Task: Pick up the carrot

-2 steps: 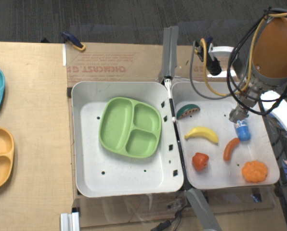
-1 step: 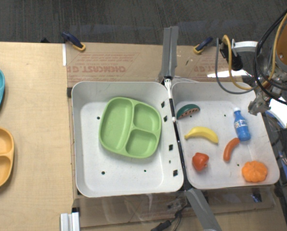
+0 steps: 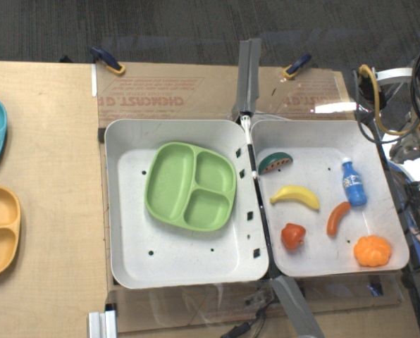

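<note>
Pincer open or closed: cannot tell, nor where the carrot (image 3: 338, 218) lies from it. Carrot lying slantwise on the floor of the white bin (image 3: 400, 210) on the view's right, touching nothing. Just below a blue bottle (image 3: 352, 183), right of a yellow banana (image 3: 296, 196), between a red pepper (image 3: 292, 236) and a round orange fruit (image 3: 372, 251). Green divided plate (image 3: 191, 186) alone in the other bin (image 3: 125, 259).

You are looking at a lab: clamps (image 3: 108, 60) pin cardboard (image 3: 166, 94) behind two white bins (image 3: 118, 189) on the surface, cables (image 3: 383, 108) beside them.
</note>
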Action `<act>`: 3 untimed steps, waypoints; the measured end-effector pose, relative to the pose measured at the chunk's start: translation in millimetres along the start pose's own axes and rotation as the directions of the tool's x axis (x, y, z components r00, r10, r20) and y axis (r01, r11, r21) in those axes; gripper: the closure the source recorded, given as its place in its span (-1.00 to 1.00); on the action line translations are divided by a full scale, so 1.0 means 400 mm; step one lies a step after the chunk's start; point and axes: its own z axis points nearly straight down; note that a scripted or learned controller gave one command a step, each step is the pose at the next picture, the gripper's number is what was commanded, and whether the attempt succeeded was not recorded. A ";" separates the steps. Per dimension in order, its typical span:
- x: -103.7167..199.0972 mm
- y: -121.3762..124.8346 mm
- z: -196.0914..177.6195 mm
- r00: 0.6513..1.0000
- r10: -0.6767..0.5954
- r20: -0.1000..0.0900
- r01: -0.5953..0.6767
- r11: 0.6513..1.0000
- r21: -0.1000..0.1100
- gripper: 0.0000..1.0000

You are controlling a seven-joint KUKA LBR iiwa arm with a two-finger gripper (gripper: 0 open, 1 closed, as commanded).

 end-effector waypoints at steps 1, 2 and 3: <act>-0.012 -0.003 -0.088 1.000 0.002 -0.001 -0.002 1.000 0.001 1.00; 0.010 -0.001 -0.091 1.000 0.002 -0.001 -0.002 1.000 0.002 1.00; -0.002 0.001 -0.091 1.000 0.002 -0.001 -0.002 1.000 0.001 1.00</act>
